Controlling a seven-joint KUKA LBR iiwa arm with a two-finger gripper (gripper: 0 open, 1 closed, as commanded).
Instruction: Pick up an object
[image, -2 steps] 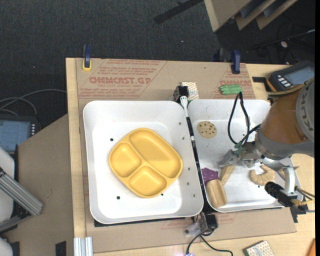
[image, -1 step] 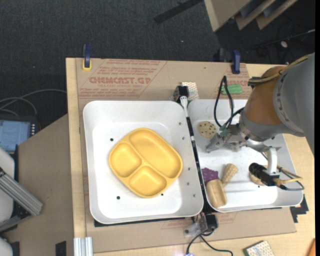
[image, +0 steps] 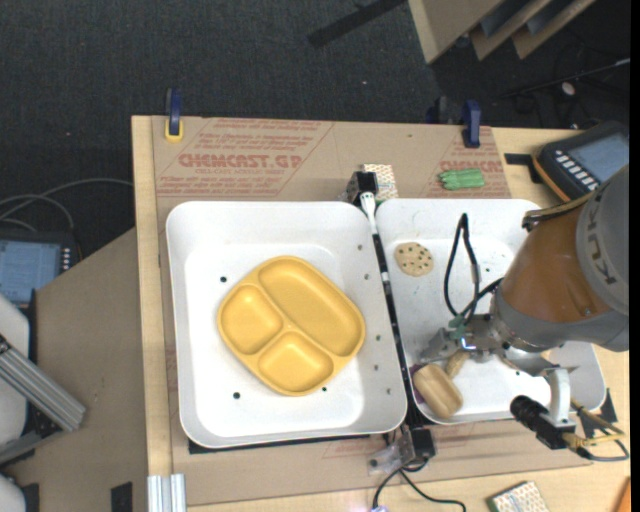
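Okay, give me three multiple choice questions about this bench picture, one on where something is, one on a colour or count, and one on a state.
1. Where does the yellow divided plate lie?
A. left bin
B. right bin
C. bare bench

2. How many compartments has the plate?
A. two
B. three
C. five

3. How does the cookie stand to the gripper?
A. between its fingers
B. apart, farther up the right bin
C. under the plate

Answers: 1 A, it rests in the left bin. 2 B, ridges mark three sections. 3 B, bare bin floor separates them.
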